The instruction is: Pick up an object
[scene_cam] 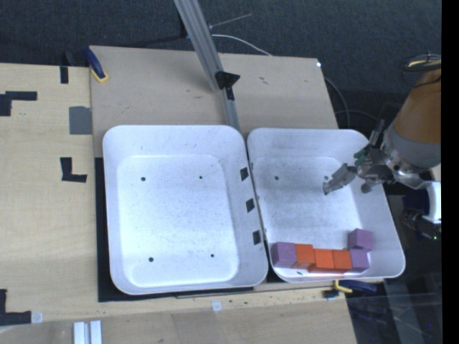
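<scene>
Along the front wall of the right bin (301, 138) lies a row of blocks: a purple block (285, 253) at the left, then orange blocks (324, 259), then a purple block (359, 259) at the right end. Another purple block (361, 238) sits just behind that end. My gripper (347, 186) hovers over the right half of this bin, well behind the row. Its fingers are spread open and nothing is between them. The grey arm with its orange band (423, 113) comes in from the right.
The left bin (115, 142) stands beside the right one, their rims touching in the middle. A slanted metal rail (201, 34) rises behind the bins. Small clamps sit at the board's back left (97, 64) and front right (351, 287).
</scene>
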